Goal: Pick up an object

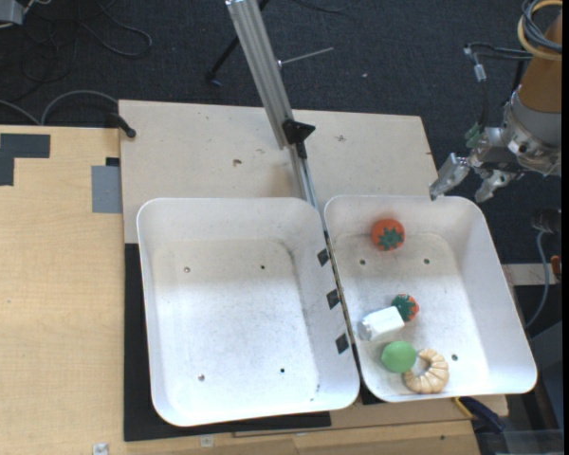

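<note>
- Hovering at about 2 o'clock, the gripper (467, 180) sits just outside the right bin (498, 254).
- Easiest grab looks like the red-orange ball (388, 234) up at 12 in that bin; it's well apart from the clutter at 6, so come straight down on it.
- Fingers are spread apart, nothing between them, touching nothing.
</note>
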You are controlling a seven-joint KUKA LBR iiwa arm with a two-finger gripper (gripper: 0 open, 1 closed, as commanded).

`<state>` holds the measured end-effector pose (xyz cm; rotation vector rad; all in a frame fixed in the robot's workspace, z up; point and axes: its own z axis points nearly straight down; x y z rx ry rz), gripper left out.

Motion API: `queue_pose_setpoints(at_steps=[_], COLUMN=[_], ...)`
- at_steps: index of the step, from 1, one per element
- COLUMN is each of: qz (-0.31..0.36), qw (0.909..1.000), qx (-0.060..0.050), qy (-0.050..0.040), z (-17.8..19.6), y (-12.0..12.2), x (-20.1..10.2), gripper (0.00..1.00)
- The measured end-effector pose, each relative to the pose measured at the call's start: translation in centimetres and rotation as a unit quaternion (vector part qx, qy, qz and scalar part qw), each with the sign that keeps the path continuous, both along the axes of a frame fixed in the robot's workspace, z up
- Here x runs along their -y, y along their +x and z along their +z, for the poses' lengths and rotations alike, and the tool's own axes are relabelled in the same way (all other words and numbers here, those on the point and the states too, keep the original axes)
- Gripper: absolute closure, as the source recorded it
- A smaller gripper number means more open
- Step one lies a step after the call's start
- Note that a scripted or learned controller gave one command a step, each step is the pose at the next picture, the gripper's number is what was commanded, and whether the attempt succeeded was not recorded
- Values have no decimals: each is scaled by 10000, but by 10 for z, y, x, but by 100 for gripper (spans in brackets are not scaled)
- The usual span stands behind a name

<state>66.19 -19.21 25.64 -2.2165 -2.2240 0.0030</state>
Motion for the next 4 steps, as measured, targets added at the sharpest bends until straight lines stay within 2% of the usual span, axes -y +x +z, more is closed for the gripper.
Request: queue_pose_setpoints(at_steps=[1, 4], qz=[8, -10], qw=[10000, 10000], qx=[-3, -12], qy=[1, 4], z=[0, -168], y=[0, -10], x=[0, 10], gripper=[0, 0])
